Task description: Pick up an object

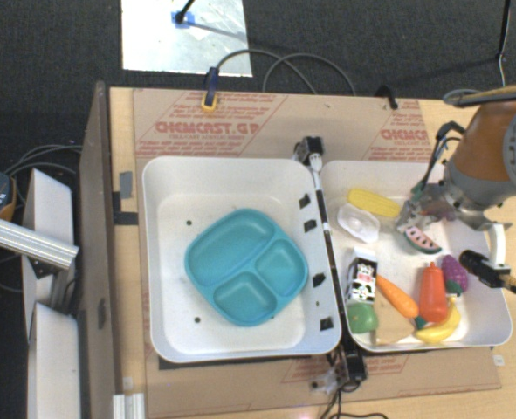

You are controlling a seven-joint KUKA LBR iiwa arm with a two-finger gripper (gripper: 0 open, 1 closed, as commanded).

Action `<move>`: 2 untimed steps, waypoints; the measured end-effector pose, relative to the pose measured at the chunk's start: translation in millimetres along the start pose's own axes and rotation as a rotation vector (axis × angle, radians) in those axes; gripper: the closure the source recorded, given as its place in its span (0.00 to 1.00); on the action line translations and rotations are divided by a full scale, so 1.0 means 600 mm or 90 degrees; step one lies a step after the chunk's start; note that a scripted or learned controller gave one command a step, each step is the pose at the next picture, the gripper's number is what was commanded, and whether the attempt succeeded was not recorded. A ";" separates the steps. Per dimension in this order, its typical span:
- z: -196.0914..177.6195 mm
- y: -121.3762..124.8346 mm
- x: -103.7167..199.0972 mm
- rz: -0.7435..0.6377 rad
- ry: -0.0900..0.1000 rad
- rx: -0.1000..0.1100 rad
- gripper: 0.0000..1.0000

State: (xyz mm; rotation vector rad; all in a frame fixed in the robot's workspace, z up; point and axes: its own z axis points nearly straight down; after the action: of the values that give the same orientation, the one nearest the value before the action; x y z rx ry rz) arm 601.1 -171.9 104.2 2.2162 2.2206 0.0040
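My end effector (419, 209) hangs low over the upper right part of the right bin (502, 326), at the right of the frame, and I cannot tell whether it is apart or together from this angle. Just below it, touching or nearly so, lies the watermelon slice (420, 238), a small wedge with a red face, dark seeds and a green rind along its lower edge. To the left of my end effector in the same bin sits a yellow corn cob (373, 202), and below that a white cup (358, 225). Lower down are a small milk carton (361, 281) with black cow patches, a green pear (362, 319) under it, an orange carrot (396, 296) lying at a slant, a red pepper (432, 291), a purple grape bunch (455, 274) and a yellow banana (441, 327) along the bottom edge. The left bin (175, 234), in the middle of the frame, holds a blue divided plate (245, 266) with three compartments. Both bins rest on a cardboard sheet (240, 120) on the counter (100, 234).
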 end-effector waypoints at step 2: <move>-0.141 -0.053 0.084 -0.003 0.001 0.003 1.00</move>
State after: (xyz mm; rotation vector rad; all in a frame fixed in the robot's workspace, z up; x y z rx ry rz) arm 568.8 -121.6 188.5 2.2136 2.2290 0.0013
